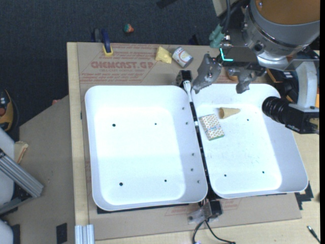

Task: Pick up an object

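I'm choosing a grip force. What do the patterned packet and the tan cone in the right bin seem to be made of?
The patterned packet looks like printed paper or thin card: flat, matte, sharp-edged. The tan cone looks like foam or wafer, dull and unglossed; I can't tell which.

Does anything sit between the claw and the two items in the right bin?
Nothing visible does. The claw hangs over the right bin's far edge; the cone and the patterned box lie just below it in the view, bare bin floor around them.
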Controlling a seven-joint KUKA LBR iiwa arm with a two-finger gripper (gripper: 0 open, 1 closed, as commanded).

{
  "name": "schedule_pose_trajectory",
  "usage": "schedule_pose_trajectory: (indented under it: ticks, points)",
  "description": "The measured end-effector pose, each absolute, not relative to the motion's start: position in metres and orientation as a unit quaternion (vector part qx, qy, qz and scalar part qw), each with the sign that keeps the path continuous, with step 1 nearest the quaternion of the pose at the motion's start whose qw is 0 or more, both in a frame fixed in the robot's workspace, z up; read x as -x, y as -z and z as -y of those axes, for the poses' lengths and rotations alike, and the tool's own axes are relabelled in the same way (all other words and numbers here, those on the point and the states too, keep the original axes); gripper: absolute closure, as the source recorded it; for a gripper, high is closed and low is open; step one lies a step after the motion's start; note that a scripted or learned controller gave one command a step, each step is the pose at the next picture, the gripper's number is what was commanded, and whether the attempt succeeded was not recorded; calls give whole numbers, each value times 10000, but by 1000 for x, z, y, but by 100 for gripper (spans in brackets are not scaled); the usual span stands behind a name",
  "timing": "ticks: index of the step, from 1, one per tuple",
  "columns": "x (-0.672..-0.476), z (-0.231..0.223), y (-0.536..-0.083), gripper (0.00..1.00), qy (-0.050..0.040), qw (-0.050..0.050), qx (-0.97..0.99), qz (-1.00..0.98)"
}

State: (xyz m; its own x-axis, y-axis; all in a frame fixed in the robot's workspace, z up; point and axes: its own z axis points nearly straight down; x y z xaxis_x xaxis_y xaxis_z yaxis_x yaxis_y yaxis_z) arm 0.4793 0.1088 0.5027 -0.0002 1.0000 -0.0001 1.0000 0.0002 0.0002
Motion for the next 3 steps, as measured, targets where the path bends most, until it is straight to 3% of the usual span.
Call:
schedule_pose_trajectory:
  ticks: [1, 2, 3]
  points:
    - [-498, -177, -503, 0, -20, 5, -7047, -7095]
    - [-477, -228, -413, 0, 56, -31, -7048, -7094]
    - [-479, -224, -543, 0, -81, 26, -7064, -7077]
